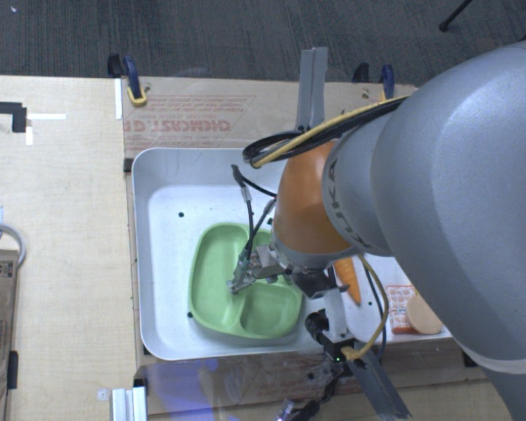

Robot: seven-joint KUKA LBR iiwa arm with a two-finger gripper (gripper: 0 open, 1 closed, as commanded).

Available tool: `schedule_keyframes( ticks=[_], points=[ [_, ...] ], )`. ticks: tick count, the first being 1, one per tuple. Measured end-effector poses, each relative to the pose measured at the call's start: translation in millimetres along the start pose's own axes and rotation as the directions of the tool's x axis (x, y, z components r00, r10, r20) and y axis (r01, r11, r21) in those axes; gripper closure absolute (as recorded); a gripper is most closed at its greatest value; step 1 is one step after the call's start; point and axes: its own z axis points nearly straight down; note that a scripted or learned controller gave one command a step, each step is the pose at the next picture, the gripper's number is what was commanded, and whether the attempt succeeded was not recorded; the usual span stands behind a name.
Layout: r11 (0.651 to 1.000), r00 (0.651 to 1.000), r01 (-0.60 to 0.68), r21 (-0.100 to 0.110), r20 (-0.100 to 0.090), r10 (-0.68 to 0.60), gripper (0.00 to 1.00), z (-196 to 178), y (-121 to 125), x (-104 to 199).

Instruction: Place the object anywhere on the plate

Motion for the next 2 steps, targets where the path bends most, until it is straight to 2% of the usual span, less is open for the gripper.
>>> schedule_keyframes(
  ticks=[1,2],
  points=[
    [1.0,1.0,0.007,-0.021,-0.019,-0.007,1.0,-15.4,7.2,11.6],
    [0.982,0.981,-0.191,-0.002,-0.028,0.191,1.0,-5.7,38.4,0.9]
  ],
)
